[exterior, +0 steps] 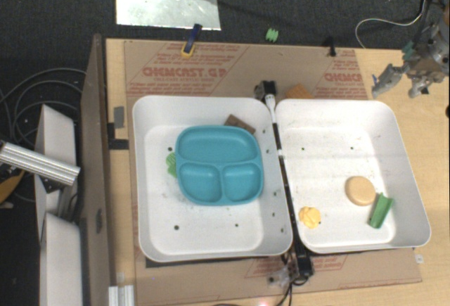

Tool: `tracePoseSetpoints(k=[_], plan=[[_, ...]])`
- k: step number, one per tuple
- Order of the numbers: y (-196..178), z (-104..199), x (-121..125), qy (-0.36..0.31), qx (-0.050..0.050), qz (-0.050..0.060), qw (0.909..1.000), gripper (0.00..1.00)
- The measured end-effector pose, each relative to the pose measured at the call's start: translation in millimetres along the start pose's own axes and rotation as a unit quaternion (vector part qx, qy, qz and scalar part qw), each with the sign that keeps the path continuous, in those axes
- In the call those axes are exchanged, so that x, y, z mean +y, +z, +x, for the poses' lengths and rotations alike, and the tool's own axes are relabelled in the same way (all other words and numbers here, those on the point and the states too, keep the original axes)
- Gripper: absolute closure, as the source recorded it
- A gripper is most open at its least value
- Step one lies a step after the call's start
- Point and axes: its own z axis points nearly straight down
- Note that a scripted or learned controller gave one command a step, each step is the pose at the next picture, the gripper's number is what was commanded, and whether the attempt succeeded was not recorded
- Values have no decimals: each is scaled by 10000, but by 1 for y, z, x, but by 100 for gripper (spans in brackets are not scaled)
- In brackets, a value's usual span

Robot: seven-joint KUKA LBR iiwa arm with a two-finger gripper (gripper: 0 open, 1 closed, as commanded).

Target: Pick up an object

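Note:
In the right bin (330, 115) lie a tan round disc (360, 190), a green stick-shaped piece (380, 210) just right of it, and a small yellow lump (309, 215) near the bin's front left corner. The left bin (151, 178) holds a blue divided plate (218, 164) with a brown piece (240, 122) peeking out behind it and a green bit (171, 162) at its left edge. My gripper (422, 69) hangs at the far right edge, up beyond the right bin's back corner, well away from all objects.
The bins sit on a brown cardboard sheet (211, 69) on the bench. A black divider clamp (268, 91) joins the bins at the back. Cables (42, 90) and a metal bar (39, 162) lie to the left. A white cable (387, 23) loops near the arm.

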Motion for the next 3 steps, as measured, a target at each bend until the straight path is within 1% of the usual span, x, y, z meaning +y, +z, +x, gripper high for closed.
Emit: tracePoseSetpoints(k=[1,3], plan=[[4,0,0,-9,1,17,10000,0],[4,0,0,-9,1,17,10000,0]])
